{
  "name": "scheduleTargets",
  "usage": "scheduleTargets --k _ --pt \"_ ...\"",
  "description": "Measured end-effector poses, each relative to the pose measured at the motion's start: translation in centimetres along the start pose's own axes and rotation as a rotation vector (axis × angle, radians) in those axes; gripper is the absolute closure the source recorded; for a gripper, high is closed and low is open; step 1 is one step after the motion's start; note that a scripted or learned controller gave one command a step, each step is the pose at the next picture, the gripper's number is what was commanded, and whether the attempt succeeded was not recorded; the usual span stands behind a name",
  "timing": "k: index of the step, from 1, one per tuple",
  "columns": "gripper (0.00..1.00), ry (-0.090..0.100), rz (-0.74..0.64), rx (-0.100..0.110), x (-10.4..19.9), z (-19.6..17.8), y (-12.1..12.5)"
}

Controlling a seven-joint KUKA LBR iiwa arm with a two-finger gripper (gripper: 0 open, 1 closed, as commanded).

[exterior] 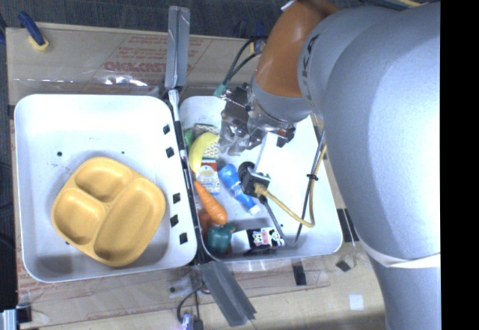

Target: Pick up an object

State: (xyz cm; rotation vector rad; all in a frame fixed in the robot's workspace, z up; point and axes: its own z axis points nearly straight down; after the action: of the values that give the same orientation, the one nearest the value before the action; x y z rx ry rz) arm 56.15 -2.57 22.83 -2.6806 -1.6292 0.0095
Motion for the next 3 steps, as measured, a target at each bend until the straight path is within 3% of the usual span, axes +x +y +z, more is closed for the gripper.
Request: scheduleTargets --k 1,2,3 --pt "0.00 0.000 -0.001 0.000 0.1 0.0 0.0" --pt "0.00 0.001 0.149 0.000 -3.8 3.8 -1.2" --pt "0.00 0.013 0.269 -0.018 -8.1 12.9 -1.0"
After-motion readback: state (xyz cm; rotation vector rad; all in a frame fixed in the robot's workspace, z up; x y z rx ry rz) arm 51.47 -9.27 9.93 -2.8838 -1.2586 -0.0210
